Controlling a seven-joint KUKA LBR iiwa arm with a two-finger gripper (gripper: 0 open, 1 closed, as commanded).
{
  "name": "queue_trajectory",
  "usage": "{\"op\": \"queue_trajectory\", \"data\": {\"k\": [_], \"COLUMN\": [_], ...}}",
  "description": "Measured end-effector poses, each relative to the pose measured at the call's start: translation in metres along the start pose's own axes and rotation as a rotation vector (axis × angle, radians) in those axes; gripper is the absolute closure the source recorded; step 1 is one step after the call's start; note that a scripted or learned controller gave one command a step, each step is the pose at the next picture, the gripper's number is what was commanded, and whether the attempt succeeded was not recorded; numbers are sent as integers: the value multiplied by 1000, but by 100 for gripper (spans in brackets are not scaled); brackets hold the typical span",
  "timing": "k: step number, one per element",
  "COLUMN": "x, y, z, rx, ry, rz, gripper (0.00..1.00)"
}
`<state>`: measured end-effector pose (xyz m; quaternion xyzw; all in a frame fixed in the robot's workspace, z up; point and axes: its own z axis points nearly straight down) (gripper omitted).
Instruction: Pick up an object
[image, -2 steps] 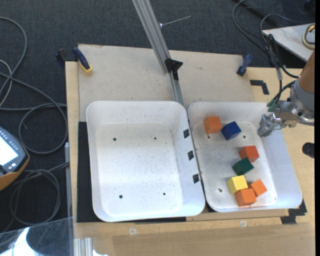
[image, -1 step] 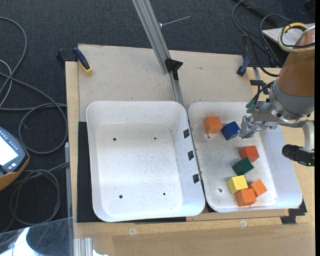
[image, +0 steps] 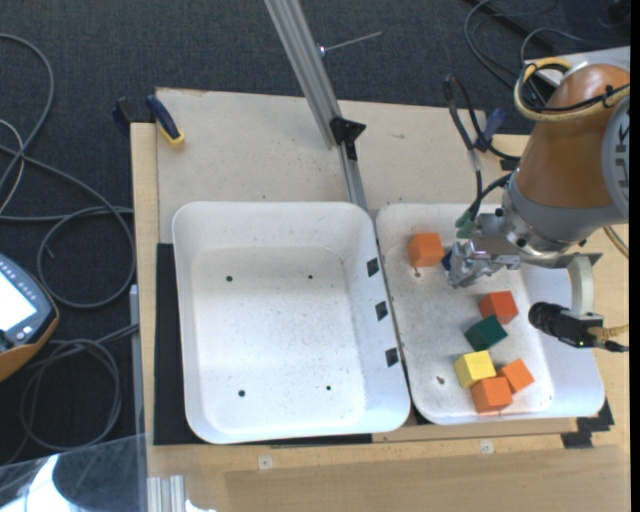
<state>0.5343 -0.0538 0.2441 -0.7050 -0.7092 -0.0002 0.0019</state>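
Gripper (image: 462, 268) low in right bin (image: 432, 400), just right of orange cube (image: 425, 249), likely lining up for grasp. Cannot tell whether anything held. Other blocks (image: 489, 352) clustered nearer front, apart. Left bin (image: 190, 225) alongside, presumably drop side.

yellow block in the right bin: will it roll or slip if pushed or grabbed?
The yellow block looks like a flat-faced cube, so it should slide rather than roll. It appears rigid and probably light. It sits against an orange block, with a green block close above, so a push would likely shove those neighbours too, and fingers may lack room.
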Motion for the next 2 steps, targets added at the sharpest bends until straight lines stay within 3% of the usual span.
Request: {"op": "queue_trajectory", "data": {"k": [2], "x": [116], "y": [-12], "z": [10], "rx": [0], "ry": [1], "rz": [-3], "gripper": [100]}}
